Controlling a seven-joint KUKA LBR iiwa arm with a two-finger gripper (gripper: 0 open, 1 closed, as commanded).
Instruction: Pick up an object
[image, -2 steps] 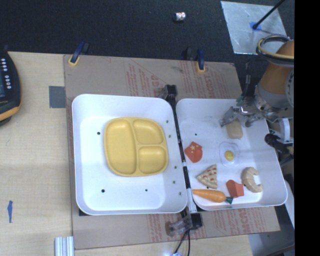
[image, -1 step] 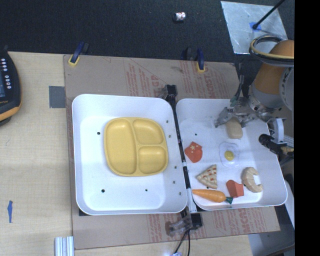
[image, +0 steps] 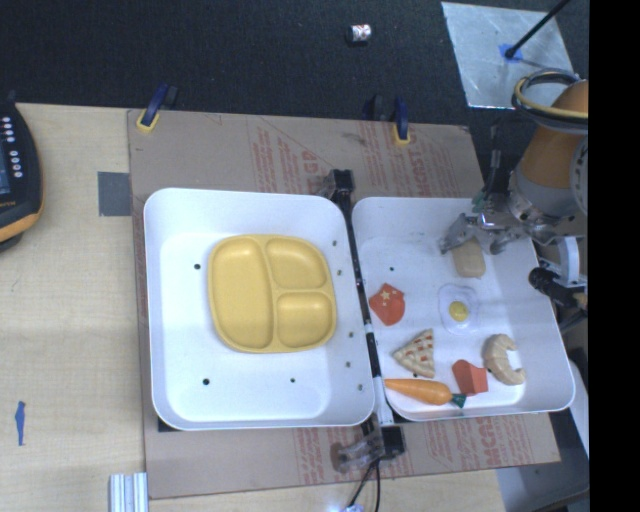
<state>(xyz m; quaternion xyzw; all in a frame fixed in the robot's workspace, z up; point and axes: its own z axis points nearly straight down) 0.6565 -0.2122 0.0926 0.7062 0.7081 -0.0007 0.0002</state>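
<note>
My gripper (image: 481, 238) hangs low over the back of the right bin (image: 535, 400), its two fingers spread open. A pale tan food piece (image: 468, 262) lies just in front of the fingertips, not between them. Further forward in the same bin lie a red strawberry-like piece (image: 388, 304), a fried egg (image: 458, 311), a pizza slice (image: 415, 352), a carrot (image: 420, 391), a small red block (image: 470, 377) and a bitten doughnut (image: 503, 359).
The left bin (image: 170, 300) holds a yellow divided plate (image: 270, 293). The arm's orange band (image: 556, 140) rises at the right edge behind the bin. A dark handset (image: 15, 175) sits at the far left of the bench.
</note>
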